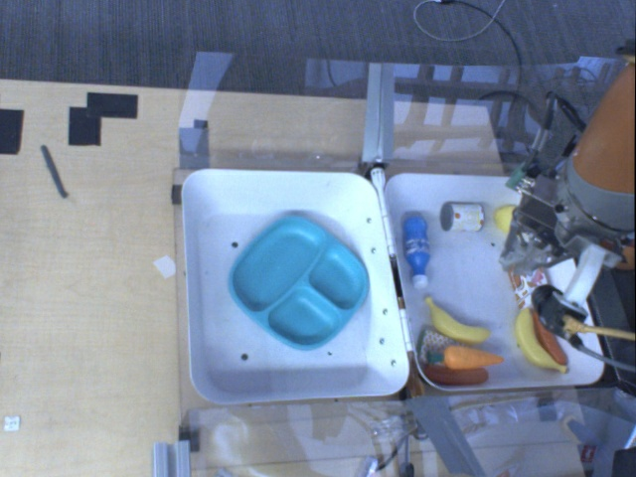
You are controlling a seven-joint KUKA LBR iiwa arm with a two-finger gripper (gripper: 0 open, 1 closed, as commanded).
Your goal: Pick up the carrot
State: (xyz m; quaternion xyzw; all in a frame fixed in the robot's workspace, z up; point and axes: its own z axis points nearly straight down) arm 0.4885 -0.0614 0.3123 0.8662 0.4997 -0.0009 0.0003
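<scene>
The carrot [471, 357] is orange with a green leafy end on its left. It lies flat near the front edge of the right bin [467, 271], between a small banana [457, 323] and a dark red item [458, 376]. My gripper [545, 271] hangs over the right side of that bin, up and to the right of the carrot and clear of it. Nothing shows in its grasp. The grey wrist and orange band [608, 147] rise behind it at the right edge.
The right bin also holds a blue bottle [415, 247], a small can [462, 216], a yellow fruit [504, 217] and a larger banana [538, 343] with a reddish item on it. A blue divided plate [300, 281] sits in the left bin [214, 296].
</scene>
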